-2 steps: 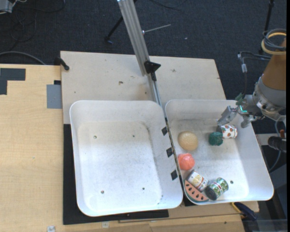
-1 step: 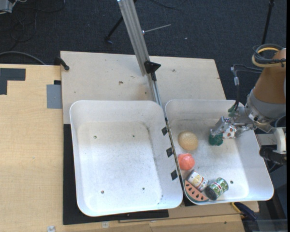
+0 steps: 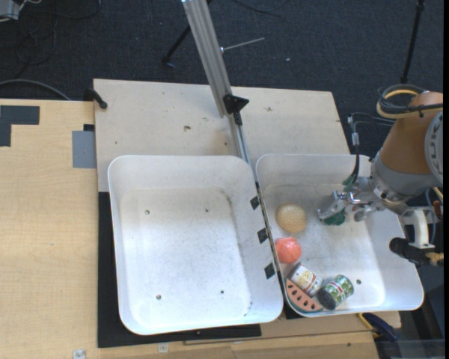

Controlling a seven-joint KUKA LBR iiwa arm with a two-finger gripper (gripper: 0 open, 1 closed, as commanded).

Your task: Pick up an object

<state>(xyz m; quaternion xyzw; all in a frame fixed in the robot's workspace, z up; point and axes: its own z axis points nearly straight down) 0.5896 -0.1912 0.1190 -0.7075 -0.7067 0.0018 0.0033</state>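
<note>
Overhead, two shallow white bins are seen side by side on a pale bench (image 3: 165, 118). The left bin (image 3: 135, 200) is the wider of the two, and its floor is marked with a few dark specks. The right bin (image 3: 393, 294) holds all the loose objects.

The arm (image 3: 408, 152), grey with an orange band, is brought in from the right edge, and its gripper (image 3: 337, 209) is held low over the middle of the right bin. Whether anything is clamped cannot be told; a greenish patch is seen at the gripper's tip, but it is too small and blurred to be named.

A tan round object (image 3: 291, 218) is found just left of the gripper, apart from it. Nearer the camera and close to the dividing wall, a red-orange ball (image 3: 288, 250) is set. Nearer still, a small can with a pale label (image 3: 305, 278) lies tilted, and just right of it a green-labelled can (image 3: 337, 290) lies on its side. A watermelon-slice toy (image 3: 301, 300) is tucked against the near rim, touching or almost touching both cans.

A long metal rail (image 3: 209, 51) is slanted from the far side of the bench toward the gap between the bins. A wooden table (image 3: 37, 230) is seen at the left.
</note>
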